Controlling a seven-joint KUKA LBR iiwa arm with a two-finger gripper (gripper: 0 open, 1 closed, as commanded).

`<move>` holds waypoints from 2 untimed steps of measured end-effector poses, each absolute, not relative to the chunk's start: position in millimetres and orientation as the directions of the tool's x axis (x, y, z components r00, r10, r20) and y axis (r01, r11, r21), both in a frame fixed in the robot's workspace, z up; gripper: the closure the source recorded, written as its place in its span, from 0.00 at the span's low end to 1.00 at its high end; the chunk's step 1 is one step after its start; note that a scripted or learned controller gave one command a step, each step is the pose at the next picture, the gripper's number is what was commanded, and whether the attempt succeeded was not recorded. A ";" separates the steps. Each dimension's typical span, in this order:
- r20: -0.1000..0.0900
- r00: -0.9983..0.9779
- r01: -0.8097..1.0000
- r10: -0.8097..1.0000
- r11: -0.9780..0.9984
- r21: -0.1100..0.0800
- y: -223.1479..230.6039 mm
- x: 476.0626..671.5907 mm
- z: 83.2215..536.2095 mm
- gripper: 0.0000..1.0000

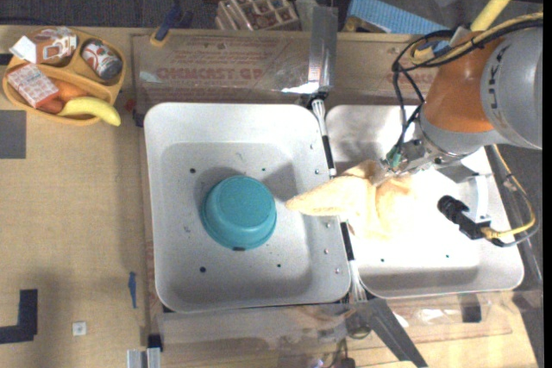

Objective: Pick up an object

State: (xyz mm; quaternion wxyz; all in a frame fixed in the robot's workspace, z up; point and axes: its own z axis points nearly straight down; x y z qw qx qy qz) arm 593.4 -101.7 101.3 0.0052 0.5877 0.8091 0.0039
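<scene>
Hand (398, 172) hangs over the right bin (448, 267), touching a blurred pale-yellow object (341, 196); finger state cannot be told.

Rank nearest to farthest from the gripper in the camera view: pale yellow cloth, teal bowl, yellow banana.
Gripper sits over the right bin.
1. Pale yellow cloth: draped over the divider between the bins, its right end by the gripper.
2. Teal bowl: upside down, middle of the left bin.
3. Yellow banana: in the orange tray, far top left.
</scene>
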 end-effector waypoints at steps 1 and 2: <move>-0.004 -0.309 0.951 0.951 0.309 0.013 -102.0 593.5 101.4 0.00; -0.006 -0.306 0.952 0.952 0.306 0.016 -103.8 594.1 111.7 1.00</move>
